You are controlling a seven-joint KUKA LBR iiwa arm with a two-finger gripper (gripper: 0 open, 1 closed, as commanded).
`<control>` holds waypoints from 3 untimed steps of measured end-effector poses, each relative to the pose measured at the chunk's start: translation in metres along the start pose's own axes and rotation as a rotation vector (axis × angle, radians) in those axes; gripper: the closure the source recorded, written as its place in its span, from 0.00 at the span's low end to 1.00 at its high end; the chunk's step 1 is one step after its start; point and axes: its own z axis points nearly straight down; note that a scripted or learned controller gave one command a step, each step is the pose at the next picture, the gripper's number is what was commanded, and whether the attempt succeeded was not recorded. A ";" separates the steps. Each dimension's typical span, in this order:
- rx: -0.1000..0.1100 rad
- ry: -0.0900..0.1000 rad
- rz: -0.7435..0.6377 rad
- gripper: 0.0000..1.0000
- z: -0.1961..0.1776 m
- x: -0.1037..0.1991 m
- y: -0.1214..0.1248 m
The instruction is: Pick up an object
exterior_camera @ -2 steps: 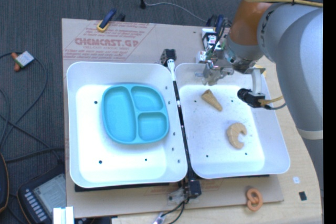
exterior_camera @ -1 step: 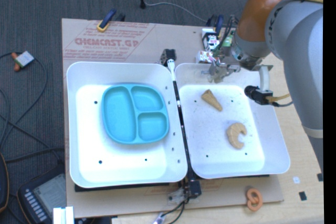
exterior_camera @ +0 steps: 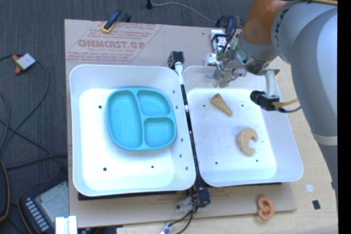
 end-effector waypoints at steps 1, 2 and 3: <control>0.001 -0.001 0.000 1.00 0.015 -0.007 0.000; -0.002 -0.001 0.000 1.00 -0.005 -0.025 0.000; -0.001 0.000 0.000 1.00 -0.007 -0.026 0.000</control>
